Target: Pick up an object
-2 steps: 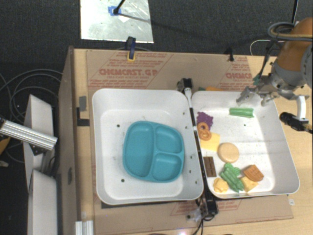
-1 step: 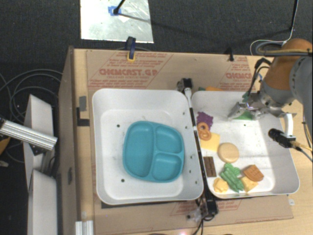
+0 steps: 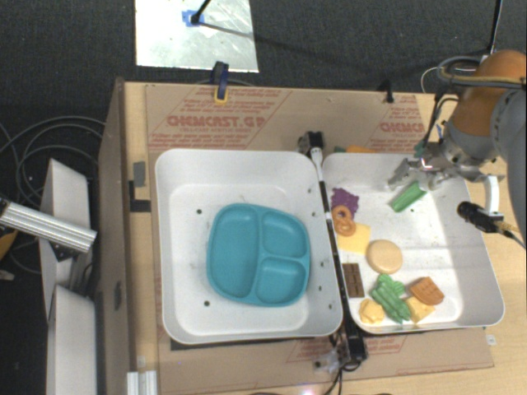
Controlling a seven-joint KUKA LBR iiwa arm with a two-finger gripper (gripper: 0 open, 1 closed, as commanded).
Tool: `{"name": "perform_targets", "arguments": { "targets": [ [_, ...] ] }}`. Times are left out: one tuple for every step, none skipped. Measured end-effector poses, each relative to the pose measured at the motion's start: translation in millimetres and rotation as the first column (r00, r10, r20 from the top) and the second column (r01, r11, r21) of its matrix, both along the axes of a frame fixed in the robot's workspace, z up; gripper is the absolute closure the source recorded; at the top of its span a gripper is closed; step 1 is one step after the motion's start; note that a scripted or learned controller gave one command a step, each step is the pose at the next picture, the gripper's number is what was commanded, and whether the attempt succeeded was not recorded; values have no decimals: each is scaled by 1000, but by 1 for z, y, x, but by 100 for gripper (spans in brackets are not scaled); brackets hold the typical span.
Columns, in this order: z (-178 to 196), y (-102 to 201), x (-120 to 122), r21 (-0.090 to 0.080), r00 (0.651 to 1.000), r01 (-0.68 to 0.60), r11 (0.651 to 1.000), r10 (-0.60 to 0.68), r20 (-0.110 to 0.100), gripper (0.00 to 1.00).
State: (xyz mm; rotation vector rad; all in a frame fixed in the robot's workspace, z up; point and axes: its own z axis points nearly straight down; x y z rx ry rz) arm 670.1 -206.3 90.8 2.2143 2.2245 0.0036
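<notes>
Green and block-shaped, the toy piece (image 3: 407, 197) lies tilted in the upper part of the right bin (image 3: 473, 257), directly under the hand (image 3: 422, 174). The hand's metal fingers (image 3: 401, 175) are spread apart, one reaching left of the green piece and the other toward its right end. Whether the fingers touch the piece cannot be told; it is not seen clamped between them. The grey arm (image 3: 486, 118), with its orange band, enters from the right above the bin's upper right corner.

Contents of the right bin, from top to bottom:
- A purple toy (image 3: 345, 198) sits near the left wall.
- An orange ring (image 3: 342, 216) lies just below the purple toy, overlapping a yellow wedge (image 3: 354, 237).
- A round tan piece (image 3: 384, 256) lies right of the wedge.
- A brown bar (image 3: 352, 280) lies along the left wall.
- A green leafy toy (image 3: 392, 296) lies near the lower edge, with a small yellow piece (image 3: 371, 311) to its left and a brown toast-like piece (image 3: 426, 290) to its right.

The left bin (image 3: 185, 188) holds a teal compartment plate (image 3: 259, 253), lying flat near its centre.

Both bins rest side by side on a cardboard-covered worktop (image 3: 214, 122).
</notes>
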Motion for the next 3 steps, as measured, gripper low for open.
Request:
{"name": "perform_targets", "arguments": {
  "targets": [
    [-6,17,-34,1,1000,4,1000,-4,-4,0],
    [6,17,-31,0,1000,2,1000,-2,3,100],
    [101,140,-15,4,1000,-12,1000,12,8,100]
  ]
}}
